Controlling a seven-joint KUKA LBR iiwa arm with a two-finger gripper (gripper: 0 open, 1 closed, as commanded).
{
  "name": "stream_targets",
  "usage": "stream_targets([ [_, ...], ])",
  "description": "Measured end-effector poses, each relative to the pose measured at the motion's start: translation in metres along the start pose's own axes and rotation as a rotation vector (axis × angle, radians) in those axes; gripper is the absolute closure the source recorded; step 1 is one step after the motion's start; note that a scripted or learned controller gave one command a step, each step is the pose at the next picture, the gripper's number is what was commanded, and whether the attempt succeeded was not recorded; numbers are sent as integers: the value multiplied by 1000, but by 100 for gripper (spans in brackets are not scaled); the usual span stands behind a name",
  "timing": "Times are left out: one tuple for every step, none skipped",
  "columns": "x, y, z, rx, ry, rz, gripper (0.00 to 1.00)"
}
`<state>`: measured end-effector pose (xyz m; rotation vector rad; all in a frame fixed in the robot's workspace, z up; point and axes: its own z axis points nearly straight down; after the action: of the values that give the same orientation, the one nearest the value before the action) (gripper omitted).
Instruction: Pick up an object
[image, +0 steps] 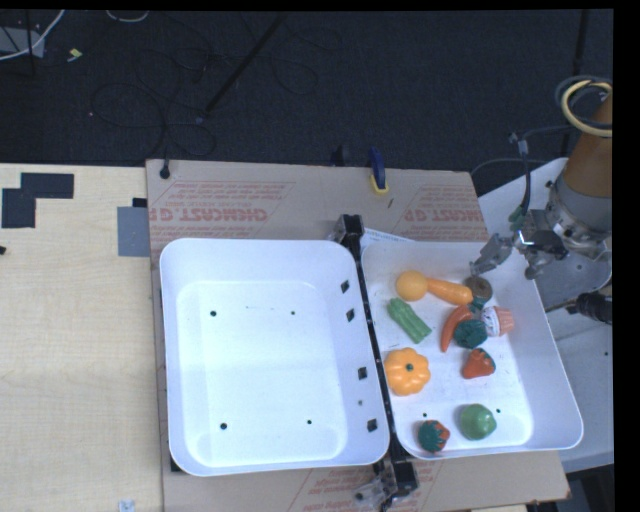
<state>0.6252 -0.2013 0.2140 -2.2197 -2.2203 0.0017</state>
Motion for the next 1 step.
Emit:
stream_targets([
  [80, 16, 118, 10, 6, -7, 0],
])
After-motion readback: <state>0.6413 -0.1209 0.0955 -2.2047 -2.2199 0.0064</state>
